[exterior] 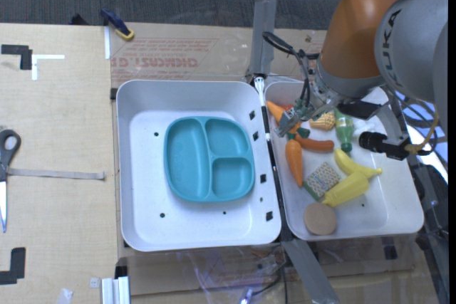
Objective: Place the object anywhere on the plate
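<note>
Camera view, looking down at a slant. My arm [385, 32] came in from the right of the frame, wrist over the upper left corner of the right bin [399, 221]. My jaws [291, 119] hung low among the toy food there; I could not tell whether they were parted or closed, and nothing showed clearly between them.

Right bin held an orange carrot [293, 160] near its left wall, a sausage [317, 145] just right of it, a corn cob [322, 122], a green bottle [345, 133], a banana [354, 165], a yellow piece [347, 189], a checkered sponge [322, 178] and a brown round disc [320, 218] at lower centre.

Left bin [142, 174] held the teal divided plate [210, 158], centre frame, nothing on it.

Judgement: I was at the pick, not the carry. Next move called for a firm close on one piece, a clean lift, then travel left across both bin walls to the plate.
</note>
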Available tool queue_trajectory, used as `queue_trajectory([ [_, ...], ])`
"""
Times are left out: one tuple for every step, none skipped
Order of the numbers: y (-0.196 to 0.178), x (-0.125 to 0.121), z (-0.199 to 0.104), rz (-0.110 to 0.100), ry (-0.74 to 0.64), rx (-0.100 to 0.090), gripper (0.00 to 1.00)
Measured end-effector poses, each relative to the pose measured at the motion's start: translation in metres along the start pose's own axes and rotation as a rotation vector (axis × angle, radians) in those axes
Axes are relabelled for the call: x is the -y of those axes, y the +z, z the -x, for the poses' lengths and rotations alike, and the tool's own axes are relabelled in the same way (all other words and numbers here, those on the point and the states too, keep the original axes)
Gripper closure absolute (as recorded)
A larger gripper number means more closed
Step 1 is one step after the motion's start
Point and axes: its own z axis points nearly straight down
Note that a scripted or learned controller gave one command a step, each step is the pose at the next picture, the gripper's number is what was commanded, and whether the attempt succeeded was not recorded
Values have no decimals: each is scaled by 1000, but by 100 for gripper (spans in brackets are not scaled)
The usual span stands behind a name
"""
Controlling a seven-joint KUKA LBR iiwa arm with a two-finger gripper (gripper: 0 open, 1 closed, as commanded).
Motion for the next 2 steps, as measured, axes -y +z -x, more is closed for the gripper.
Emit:
queue_trajectory([
  [-23, -18, -69, 1, 68, -1, 100],
  [-23, -18, -69, 1, 68, -1, 0],
])
